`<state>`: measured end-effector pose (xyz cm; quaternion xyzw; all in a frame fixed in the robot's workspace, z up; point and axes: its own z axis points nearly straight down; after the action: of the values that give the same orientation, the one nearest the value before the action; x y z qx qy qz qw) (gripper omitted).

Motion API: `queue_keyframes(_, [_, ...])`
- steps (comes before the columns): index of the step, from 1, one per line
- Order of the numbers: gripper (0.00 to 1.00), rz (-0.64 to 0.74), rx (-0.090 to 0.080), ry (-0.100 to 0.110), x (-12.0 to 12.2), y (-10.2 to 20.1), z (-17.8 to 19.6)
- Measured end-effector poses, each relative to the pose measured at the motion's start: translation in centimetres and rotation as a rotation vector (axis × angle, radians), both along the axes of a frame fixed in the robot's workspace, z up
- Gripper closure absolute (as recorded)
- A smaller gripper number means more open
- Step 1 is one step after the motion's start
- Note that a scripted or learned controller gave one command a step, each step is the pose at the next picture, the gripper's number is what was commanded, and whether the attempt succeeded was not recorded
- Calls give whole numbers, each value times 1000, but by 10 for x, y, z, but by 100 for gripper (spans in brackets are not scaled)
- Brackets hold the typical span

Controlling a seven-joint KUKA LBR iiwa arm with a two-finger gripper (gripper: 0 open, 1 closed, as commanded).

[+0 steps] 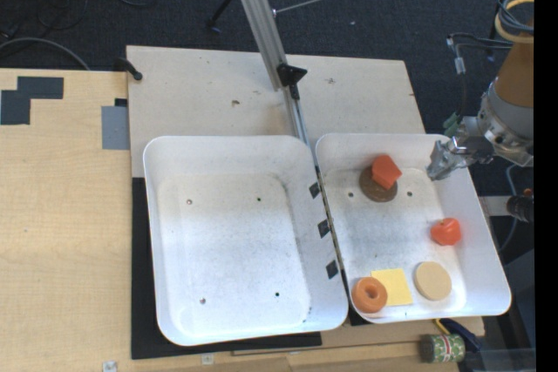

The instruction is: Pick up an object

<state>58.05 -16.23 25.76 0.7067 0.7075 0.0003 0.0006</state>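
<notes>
Right white bin point(488, 274): upright orange block point(384, 169) atop brown disc point(378, 188); gripper point(443, 159) state unclear.

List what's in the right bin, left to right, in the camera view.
Orange ring → orange block sitting on a brown disc → yellow square → beige disc → red rounded piece. The end effector hovers at the bin's far right rim.

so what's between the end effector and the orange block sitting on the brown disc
Nothing. In the camera view, the stretch from the end effector to the orange block is bare white floor of the right bin.
</notes>
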Motion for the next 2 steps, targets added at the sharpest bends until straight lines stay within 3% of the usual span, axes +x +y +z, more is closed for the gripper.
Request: queue_keyframes(2, [100, 4, 3, 2, 40, 110, -11])
